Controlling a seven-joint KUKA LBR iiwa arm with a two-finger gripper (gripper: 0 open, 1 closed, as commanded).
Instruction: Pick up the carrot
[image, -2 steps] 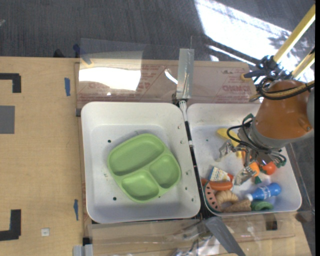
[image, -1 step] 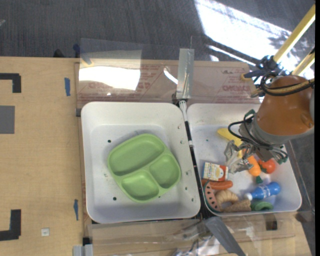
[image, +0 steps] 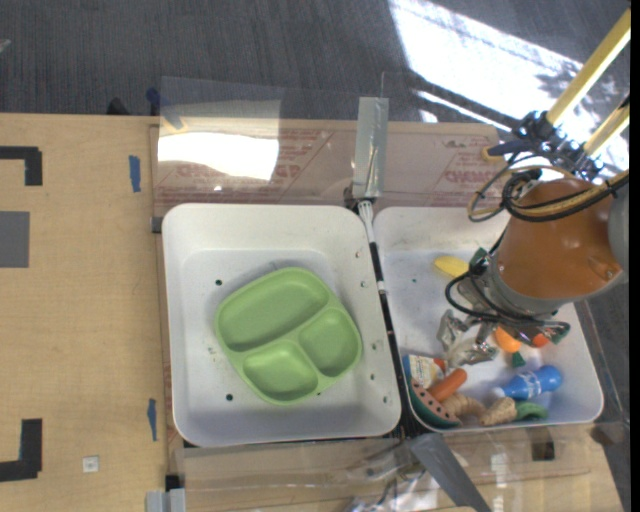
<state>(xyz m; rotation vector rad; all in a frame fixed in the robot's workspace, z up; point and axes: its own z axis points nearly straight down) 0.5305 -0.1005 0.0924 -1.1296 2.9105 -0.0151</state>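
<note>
1. Nearest the camera, along the front wall of the right bin (image: 590, 395), lies a small heap of toys: one carrot (image: 449, 382), orange and lying at a slant; one watermelon slice (image: 428, 407) with a red face and green rind just in front of it; one tan lump (image: 463, 405) beside that; and one blue bottle (image: 531, 381) to the right, with a green piece (image: 530, 409) under it.
2. The carrot lies free on the bin floor, touching the watermelon slice and close to the box (image: 421, 368) with a printed label at its left.
3. Just behind the heap hangs the gripper (image: 468, 340), its metal fingers (image: 452, 331) pointing down and to the left. They stand slightly apart with nothing between them; the tips are just above and beside the carrot, not around it.
4. One more orange piece (image: 511, 343) lies at the gripper's right.
5. Above the gripper is the orange band (image: 555, 240) of the one arm, with black cables looped around it.
6. One yellow thing (image: 452, 266) lies farther back in the right bin, partly hidden by the arm.
7. The left bin (image: 190, 250) holds one green plate (image: 288, 333) with three compartments.
8. There are two white bins in all, side by side, touching along their middle walls.
</note>
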